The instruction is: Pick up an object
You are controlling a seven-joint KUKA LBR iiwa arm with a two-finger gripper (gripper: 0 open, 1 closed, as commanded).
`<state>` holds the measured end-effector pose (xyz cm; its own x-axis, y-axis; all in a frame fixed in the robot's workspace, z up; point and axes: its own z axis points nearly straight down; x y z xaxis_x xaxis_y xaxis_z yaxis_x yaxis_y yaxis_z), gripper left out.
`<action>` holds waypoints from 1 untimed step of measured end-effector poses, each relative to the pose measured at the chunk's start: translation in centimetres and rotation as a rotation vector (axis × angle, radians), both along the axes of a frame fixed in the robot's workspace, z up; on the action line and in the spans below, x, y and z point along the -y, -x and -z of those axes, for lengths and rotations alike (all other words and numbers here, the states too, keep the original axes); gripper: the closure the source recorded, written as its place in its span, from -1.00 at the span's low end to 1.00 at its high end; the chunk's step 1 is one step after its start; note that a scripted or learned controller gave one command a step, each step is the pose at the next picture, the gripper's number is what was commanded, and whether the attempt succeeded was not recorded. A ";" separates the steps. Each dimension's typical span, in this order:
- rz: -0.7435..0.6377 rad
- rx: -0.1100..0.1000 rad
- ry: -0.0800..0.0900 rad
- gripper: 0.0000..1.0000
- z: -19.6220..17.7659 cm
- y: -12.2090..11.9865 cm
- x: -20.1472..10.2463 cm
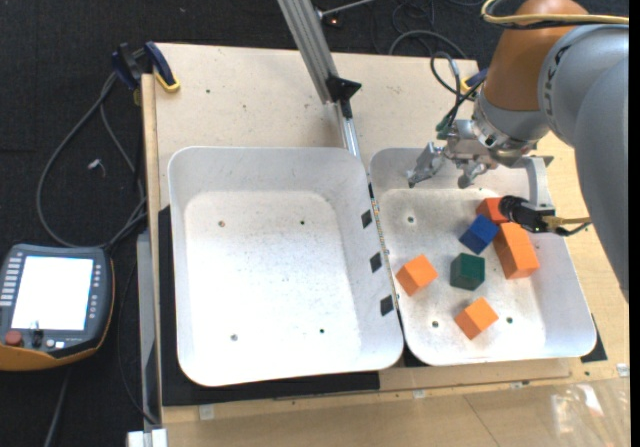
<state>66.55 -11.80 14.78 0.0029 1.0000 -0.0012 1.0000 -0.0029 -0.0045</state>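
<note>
I see the bench (260, 95) with two white bins side by side. Left bin (265, 265) is the larger-looking one from here, speckled floor. Right bin (560, 320) holds all the blocks.

Arm (570, 60) comes in from the right, orange band above the wrist, hanging over the far end of the right bin. Gripper (447, 167) sits above the bin's far-left corner area, fingers spread apart, nothing between them. It's well apart from the nearest block.

Pendant (52, 305) lies on the floor left of the bench, screen lit. A slanted metal rail (305, 25) crosses the bench's far side and ends near the gap between the bins.

Blocks, all in the right bin:
- big orange block (517, 249), toward the right side, touching or just beside the blue one
- orange cube (416, 274), near the left wall
- orange cube, near one (477, 317), closest to the front rim
- green cube (467, 271), between the two orange cubes and the big block
- blue cube (479, 233), just behind the green one
- small red-orange piece (489, 207) behind the blue cube, partly hidden by a black fitting; can't tell its shape.
</note>
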 end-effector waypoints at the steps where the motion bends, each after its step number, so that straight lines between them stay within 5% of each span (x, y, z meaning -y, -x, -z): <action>1: -0.007 0.002 -0.001 -1.00 5.6 -1.6 -0.3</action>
